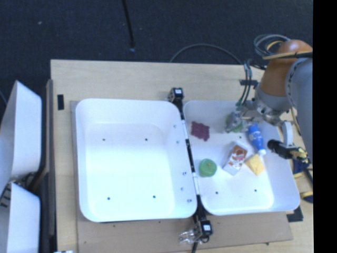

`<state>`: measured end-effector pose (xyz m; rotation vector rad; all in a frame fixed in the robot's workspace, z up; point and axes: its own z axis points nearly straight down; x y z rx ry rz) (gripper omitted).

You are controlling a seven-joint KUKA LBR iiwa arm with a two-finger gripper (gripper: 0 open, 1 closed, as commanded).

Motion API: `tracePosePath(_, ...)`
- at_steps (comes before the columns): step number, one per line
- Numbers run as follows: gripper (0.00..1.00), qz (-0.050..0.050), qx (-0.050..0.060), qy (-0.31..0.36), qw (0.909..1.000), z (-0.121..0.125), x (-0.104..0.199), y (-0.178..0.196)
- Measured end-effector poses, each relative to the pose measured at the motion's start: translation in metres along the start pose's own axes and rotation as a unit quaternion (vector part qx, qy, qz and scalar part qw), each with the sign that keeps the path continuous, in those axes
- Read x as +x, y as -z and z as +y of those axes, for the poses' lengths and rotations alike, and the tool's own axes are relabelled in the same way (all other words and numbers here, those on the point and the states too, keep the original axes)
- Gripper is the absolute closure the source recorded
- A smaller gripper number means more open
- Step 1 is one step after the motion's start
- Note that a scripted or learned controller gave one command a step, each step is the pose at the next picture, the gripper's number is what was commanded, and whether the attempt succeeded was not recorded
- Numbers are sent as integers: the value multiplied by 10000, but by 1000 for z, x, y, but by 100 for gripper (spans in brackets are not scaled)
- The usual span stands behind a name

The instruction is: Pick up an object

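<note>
1. The view looks down at a slant on a wooden bench (131, 78) bearing two shallow white bins side by side.
2. The left bin (131, 159) has a bare white floor.
3. The right bin (239, 199) holds a small scatter of objects in its upper and middle part.
4. A dark purple piece (200, 131) lies near the bin's left wall.
5. A green ball (207, 167) sits below it, close to the divider between the bins.
6. A small printed carton (236, 158) lies to the right of the ball, with a yellow block (255, 165) just beside it.
7. A blue bottle (256, 138) lies above the block, pointing up toward the arm.
8. The grey arm with its orange band (281, 67) reaches in from the right, and its gripper (235, 121) is low over the bin's upper right area.
9. A small greenish-grey shape sits at the gripper's tip, just beside the bottle's upper end; it is too blurred to identify.
10. Whether the jaws are wide, narrow or closed on anything cannot be told.
11. The step appears to be the reach or the grasp itself, with nothing visibly lifted.
12. The next move likely calls for closing firmly on one object and rising straight up, clear of the bottle and the bin wall.
</note>
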<state>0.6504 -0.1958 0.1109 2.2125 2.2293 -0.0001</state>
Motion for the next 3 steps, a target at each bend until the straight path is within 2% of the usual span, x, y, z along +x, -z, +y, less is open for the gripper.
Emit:
tracePosePath(1, 100, 7, -32, 4, 10000, 16, 63, 57)
tracePosePath(2, 100, 23, -3, 19, 10000, -13, 161, 92)
tracePosePath(3, 100, 17, -3, 18, 10000, 9, 247, 89)
